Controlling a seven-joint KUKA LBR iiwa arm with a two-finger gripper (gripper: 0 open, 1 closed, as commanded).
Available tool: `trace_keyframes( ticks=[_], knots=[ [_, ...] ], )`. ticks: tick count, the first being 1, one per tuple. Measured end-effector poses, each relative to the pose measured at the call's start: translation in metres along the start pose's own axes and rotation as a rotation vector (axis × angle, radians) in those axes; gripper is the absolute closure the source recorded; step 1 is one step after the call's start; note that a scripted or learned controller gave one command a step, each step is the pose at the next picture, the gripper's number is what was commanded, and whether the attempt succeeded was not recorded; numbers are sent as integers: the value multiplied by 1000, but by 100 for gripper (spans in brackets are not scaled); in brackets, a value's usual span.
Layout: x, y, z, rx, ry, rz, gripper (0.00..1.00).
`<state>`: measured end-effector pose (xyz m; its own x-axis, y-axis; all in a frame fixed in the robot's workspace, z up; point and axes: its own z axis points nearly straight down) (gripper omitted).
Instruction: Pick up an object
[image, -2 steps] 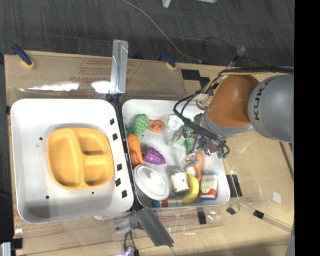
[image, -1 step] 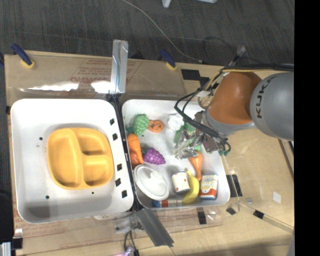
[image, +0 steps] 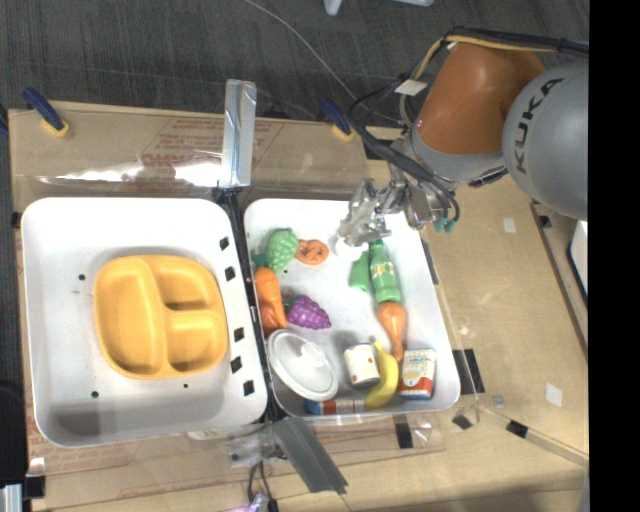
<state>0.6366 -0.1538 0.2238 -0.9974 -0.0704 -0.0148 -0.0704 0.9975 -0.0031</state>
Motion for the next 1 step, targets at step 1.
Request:
trace_keyframes(
  ticks=[1],
  knots=[
    [1,0,-6,0,6,-2,100]
  ],
)
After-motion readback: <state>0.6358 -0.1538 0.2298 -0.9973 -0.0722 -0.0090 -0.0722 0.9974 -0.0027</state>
